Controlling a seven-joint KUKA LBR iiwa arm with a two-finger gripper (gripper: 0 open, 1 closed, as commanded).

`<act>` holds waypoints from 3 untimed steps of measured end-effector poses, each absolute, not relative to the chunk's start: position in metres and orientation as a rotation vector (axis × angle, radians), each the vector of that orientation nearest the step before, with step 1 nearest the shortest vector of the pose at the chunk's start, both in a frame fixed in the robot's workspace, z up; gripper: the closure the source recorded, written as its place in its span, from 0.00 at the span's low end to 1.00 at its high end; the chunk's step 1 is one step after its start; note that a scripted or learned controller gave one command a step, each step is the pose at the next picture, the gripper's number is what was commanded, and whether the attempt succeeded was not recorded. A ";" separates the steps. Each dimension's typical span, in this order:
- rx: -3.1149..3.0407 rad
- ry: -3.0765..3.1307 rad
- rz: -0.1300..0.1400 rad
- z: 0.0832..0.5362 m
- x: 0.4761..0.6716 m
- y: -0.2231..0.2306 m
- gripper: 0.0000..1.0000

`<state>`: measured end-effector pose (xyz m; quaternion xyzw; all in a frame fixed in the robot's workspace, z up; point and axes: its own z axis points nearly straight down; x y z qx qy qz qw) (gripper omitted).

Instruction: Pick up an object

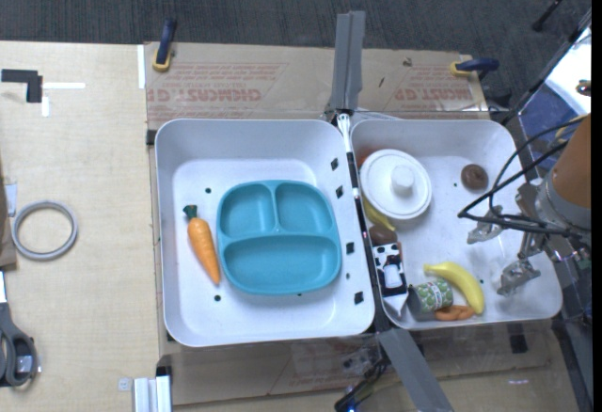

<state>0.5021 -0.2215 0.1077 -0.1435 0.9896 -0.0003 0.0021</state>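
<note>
My gripper (501,255) hangs over the right part of the right bin (442,133), open, with nothing between its two metal fingers (484,232). A yellow banana (458,282) lies just left of the lower finger, apart from it. Beside the banana sit a green packet (431,295) and a small orange carrot piece (457,312). A white lidded pot (397,182) stands at the bin's back left, and a brown round object (474,176) lies near the back right. A black-and-white item (388,267) rests along the left wall.
The left bin (179,175) holds a teal divided plate (279,236) and a toy carrot (202,246). On the bench to the left are a grey tape roll (41,229) and scissors (15,354). Black cables (513,189) trail over the right bin's edge.
</note>
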 end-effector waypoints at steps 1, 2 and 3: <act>-0.883 3.012 0.001 0.092 0.495 -0.218 0.00; -1.251 2.877 0.000 0.110 0.508 -0.220 0.00; -1.185 2.906 0.002 0.092 0.501 -0.188 0.00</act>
